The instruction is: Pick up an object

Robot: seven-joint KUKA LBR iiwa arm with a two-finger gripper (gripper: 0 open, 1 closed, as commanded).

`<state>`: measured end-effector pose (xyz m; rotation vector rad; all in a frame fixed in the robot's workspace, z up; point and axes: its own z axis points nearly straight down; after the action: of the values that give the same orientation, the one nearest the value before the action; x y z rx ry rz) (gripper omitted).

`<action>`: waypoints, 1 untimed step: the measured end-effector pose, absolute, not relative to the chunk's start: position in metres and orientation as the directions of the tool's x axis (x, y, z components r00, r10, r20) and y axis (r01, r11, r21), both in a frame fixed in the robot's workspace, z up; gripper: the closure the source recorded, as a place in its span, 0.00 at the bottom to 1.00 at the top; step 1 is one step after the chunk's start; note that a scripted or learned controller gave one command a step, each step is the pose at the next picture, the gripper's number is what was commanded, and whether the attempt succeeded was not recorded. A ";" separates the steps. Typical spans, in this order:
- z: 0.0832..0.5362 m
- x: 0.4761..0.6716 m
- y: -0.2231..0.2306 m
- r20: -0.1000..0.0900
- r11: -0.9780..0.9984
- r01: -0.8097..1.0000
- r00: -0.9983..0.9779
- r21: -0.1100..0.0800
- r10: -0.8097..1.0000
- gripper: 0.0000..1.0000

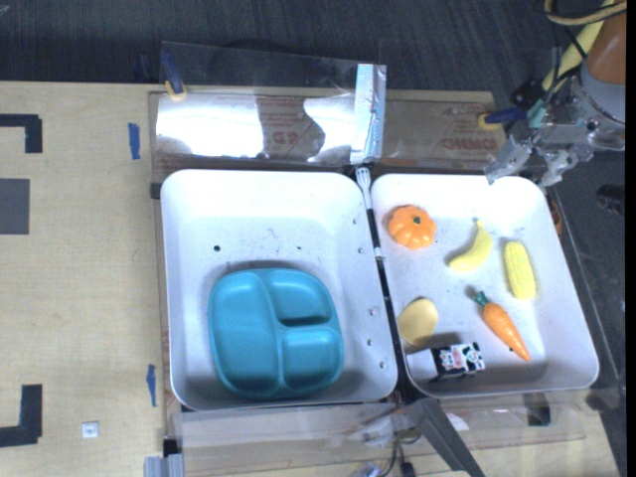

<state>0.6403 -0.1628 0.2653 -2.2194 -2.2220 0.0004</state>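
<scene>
Six small toys lie in right white plastic bin [566, 361]; metal gripper [527, 162] hovers above its far rim, finger state unclear.

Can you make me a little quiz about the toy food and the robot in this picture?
1. True or false: the blue tray lies in the left bin.
2. Which toy lies closest to the carrot? A. pumpkin B. corn cob C. blue tray
3. Fill in: the gripper hangs over the right bin's far ____ corner.

Key
1. True. The tray is the one thing in that bin.
2. B. The corn cob lies just beyond the carrot; the banana sits between the corn cob and the pumpkin.
3. Right. It hangs there, apart from every toy.
</scene>
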 end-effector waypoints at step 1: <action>0.168 0.567 -0.202 0.000 0.138 0.990 -0.138 -0.004 0.990 0.00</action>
<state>0.5668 -0.2019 0.1680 -2.0609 -2.3678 0.0044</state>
